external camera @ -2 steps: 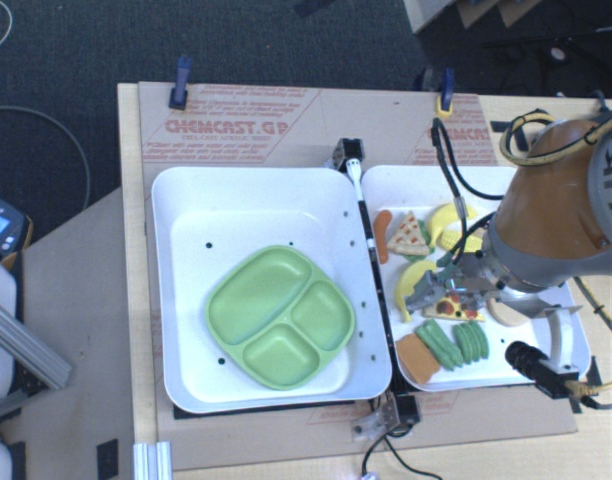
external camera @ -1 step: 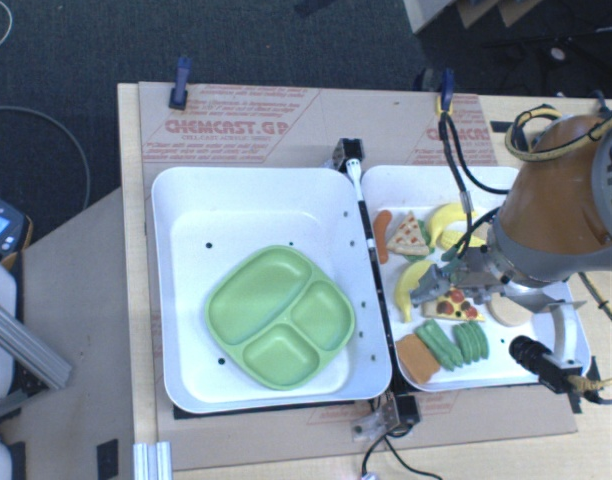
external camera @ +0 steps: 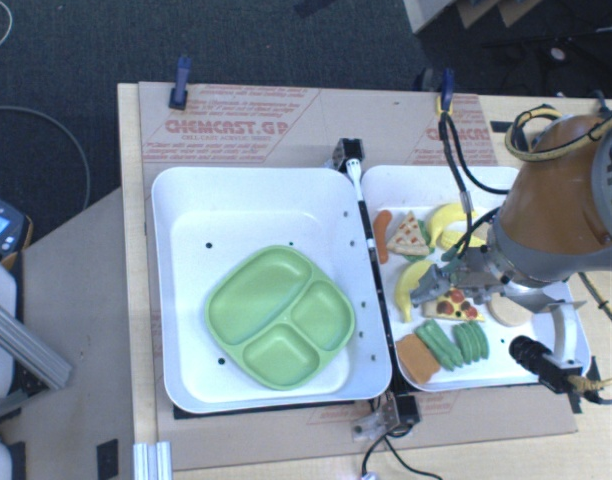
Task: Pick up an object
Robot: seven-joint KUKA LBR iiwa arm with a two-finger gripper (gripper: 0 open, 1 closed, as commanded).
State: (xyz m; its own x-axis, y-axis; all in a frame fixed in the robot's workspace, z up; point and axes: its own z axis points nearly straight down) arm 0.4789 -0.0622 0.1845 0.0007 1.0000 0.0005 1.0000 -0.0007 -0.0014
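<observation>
The pizza slice toy (external camera: 455, 307) lies in the right bin (external camera: 406, 183), right under the pincer (external camera: 448, 286). I cannot tell how the pincer is set or if it holds anything. A yellow banana (external camera: 413, 281) is just to its left, and green beans (external camera: 454, 343) are just below it. The toys are packed close, so the pincer could bump a neighbor or grab two.

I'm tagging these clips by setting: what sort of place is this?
Probably a robotics lab test bench, not a kitchen. A grey and orange arm reaches over two white bins, one with a green divided plate, the other with toy food such as a pizza slice, amid loose cables.
</observation>
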